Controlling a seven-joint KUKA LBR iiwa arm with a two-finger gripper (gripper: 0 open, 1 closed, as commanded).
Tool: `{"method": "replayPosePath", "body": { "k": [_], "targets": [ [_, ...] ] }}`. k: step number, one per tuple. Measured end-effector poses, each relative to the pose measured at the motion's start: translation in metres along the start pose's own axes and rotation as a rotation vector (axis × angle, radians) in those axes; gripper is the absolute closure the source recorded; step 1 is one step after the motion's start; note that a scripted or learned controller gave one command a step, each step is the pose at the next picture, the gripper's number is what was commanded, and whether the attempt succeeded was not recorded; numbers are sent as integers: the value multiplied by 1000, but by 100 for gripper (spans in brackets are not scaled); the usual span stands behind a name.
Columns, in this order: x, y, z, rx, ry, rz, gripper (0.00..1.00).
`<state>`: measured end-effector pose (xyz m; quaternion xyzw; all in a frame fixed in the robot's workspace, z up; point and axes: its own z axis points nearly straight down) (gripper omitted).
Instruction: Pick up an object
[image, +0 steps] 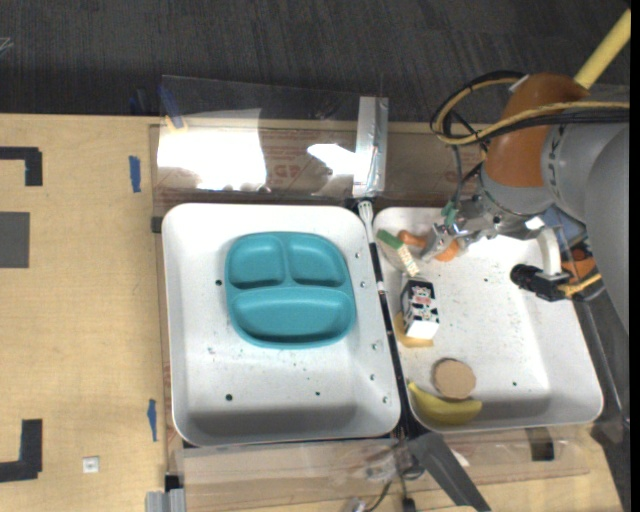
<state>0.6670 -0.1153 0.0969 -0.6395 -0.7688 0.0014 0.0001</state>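
Claw (447, 237) reaches into right bin's (520, 330) far corner.

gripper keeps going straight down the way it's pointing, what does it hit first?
Most likely the small orange piece at the back left corner of the right bin, just beneath the gripper. Depth is unclear from this slanted view, so it may touch the bin floor beside it instead.

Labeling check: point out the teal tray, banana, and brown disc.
teal tray (290, 290), camera view, centre divider.
banana (445, 405), camera view, middle of the peel.
brown disc (454, 377), camera view, centre of top face.
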Motion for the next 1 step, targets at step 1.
{"method": "replayPosePath", "body": {
  "k": [1],
  "targets": [
    [64, 13, -91, -9, 2, 291, 100]
  ]
}}
